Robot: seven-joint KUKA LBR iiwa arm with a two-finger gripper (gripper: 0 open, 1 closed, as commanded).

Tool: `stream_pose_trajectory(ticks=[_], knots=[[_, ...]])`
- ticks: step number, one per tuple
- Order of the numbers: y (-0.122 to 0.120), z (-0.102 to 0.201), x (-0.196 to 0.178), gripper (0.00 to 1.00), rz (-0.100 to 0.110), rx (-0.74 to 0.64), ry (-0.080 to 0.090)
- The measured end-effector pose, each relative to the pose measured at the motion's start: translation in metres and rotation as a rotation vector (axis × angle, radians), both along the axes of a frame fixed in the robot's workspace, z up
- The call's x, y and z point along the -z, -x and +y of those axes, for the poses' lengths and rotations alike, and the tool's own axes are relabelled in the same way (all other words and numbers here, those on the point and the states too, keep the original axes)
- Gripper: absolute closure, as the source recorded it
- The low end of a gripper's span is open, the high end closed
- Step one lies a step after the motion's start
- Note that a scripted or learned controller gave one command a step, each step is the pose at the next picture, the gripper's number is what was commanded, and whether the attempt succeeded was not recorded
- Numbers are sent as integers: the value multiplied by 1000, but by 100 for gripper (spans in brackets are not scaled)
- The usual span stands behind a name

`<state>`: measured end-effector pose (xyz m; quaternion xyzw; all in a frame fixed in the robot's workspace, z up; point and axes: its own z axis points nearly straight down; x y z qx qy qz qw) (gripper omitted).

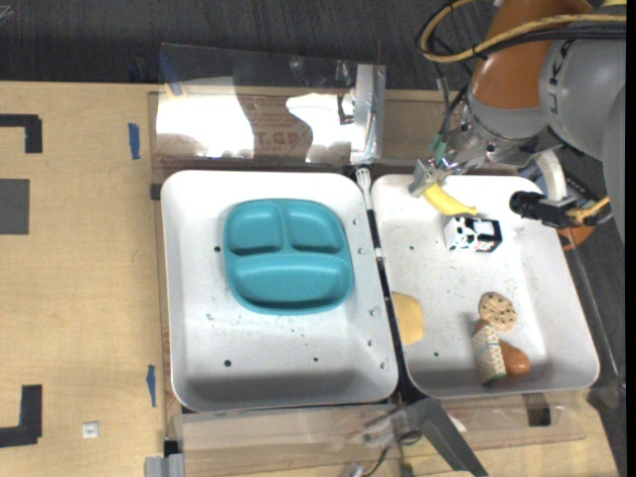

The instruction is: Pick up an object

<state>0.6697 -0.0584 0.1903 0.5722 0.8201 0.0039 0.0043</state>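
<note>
The gripper [429, 175] sits at the upper edge of the right bin [556, 296], low over its far rim, with the grey arm and its orange band rising toward the upper right of the frame. Whether it is released or clenched cannot be told from this angle. A yellow banana [447, 201] lies just below and right of it, its upper end reaching up to the gripper tip; it may be touching, but no grasp is visible.

Judged from this, the step in hand is the approach or closing on the banana, the nearest candidate. The next move calls for a firm close across the curved body, then a straight lift clear of the bin wall.

Close beside the banana, lower right, is a small black-and-white object [471, 234], near enough to be nudged. A black fitting on the arm hangs over the bin's right rim. Further down the frame lie a tan round piece [408, 317] against the divider, a speckled cookie-like disc [497, 310], and a small mixed cluster [497, 357] below it. The left bin [189, 366] holds a teal divided plate [288, 253], well apart. A clear plastic sheet [268, 117] stands behind the bins on the bench [70, 266].
</note>
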Motion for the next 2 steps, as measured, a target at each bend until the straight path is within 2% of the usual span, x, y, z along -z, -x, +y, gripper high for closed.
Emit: stream_pose_trajectory(ticks=[1,2], knots=[[3,17,5,100,11,75,1],[3,-58,21,100,10,-98,3]])
